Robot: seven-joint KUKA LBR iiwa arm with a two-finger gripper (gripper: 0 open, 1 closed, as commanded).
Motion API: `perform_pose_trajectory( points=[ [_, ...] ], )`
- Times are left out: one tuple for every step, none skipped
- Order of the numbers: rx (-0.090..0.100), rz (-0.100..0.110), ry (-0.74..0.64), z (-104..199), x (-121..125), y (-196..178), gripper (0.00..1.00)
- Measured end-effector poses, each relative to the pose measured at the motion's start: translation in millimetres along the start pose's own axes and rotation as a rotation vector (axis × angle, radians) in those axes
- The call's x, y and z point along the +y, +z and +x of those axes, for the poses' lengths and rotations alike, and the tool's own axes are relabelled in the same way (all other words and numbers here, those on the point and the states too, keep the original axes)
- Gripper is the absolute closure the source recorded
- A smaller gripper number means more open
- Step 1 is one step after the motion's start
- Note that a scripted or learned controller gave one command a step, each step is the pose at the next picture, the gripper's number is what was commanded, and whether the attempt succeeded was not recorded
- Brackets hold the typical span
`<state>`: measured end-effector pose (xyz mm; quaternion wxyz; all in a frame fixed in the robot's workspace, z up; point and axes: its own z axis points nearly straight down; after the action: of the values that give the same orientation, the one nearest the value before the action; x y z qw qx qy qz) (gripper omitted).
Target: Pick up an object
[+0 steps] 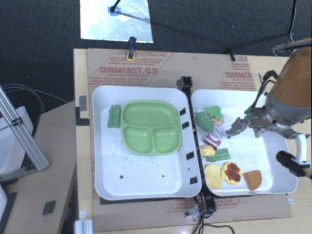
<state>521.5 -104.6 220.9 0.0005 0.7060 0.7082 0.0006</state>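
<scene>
- We see toy food piled along the right bin's left wall: a green leafy piece, a purple-wrapped piece, a pizza slice.
- We judge them light, stiff plastic, slippery; take the leafy piece across its narrow sides.
- The claw hangs just beside the pile; we cannot tell its state.
- The arm's body is cut off at the view's right.

Pale wooden bench across the middle of the frame, topped by a printed cardboard sheet. On that sheet, two shallow white bins side by side: left bin at centre, right bin toward the right edge. At the bench's upper edge, a yellow clamp.
</scene>
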Motion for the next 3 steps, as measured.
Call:
perform_pose_trajectory(
  points=[
    [-0.007, -0.020, -0.003, -46, 107, -105, 0.00],
    [0.002, 0.008, 0.002, -13, 29, -53, 0.00],
    [0.002, -0.013, -0.009, 55, -35, -178, 0.00]
  ],
)
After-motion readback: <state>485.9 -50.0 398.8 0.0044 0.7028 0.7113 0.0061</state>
